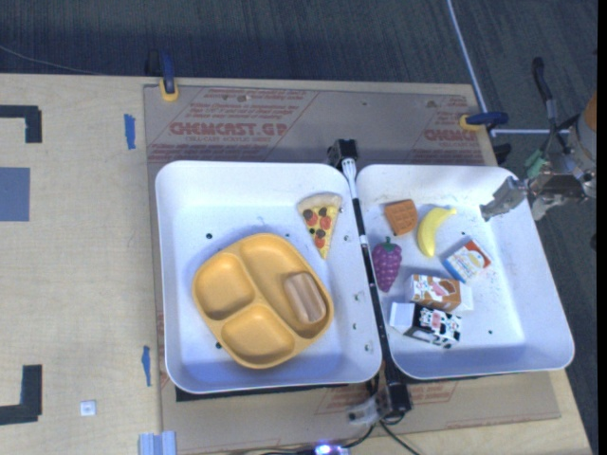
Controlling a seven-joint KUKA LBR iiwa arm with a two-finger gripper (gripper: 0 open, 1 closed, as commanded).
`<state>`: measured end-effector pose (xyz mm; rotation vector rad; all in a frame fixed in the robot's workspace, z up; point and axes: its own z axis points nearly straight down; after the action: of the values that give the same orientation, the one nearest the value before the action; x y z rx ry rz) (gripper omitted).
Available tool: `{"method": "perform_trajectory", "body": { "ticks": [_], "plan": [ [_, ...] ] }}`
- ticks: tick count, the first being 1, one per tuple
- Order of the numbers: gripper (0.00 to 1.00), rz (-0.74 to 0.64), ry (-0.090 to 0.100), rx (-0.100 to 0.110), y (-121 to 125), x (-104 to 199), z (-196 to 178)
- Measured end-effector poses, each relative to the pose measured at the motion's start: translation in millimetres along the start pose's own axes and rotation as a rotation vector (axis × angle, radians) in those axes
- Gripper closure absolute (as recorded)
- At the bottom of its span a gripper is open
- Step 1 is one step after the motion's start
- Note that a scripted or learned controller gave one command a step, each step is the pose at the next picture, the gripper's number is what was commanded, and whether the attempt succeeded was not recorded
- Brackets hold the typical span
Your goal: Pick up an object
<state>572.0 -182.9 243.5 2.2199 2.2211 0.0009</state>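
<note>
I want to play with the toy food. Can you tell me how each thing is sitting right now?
Plate: flat in the left bin, hot dog in one section.
Hot dog: lying on the plate.
Pizza: flat beside the plate.
Grapes: lying by the divider.
Banana: lying in the right bin.
Cracker: flat.
Cartons: tipped over.
Gripper: above the right bin's edge, holding nothing.

At the right edge of the scene the hand point(500, 204) showed as a small cluster of grey and silvery metal parts, ending toward the left in a pale grey finger with a flat, angled tip. Behind it sat a darker, boxy block with a small green patch on its far side. A sliver of orange showed at the frame's edge above that block. A thin dark rod or cable rose from the assembly toward the far side, slightly hooked at its top.
</note>
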Motion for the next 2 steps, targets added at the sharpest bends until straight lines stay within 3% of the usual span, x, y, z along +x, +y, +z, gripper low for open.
{"method": "perform_trajectory", "body": {
  "ticks": [1, 2],
  "plan": [
    [0.0, 0.001, -0.005, -0.012, -27.7, 39.3, 137.7],
    [0.0, 0.004, -0.02, -0.038, -37.0, 57.7, 141.0]
  ]
}}
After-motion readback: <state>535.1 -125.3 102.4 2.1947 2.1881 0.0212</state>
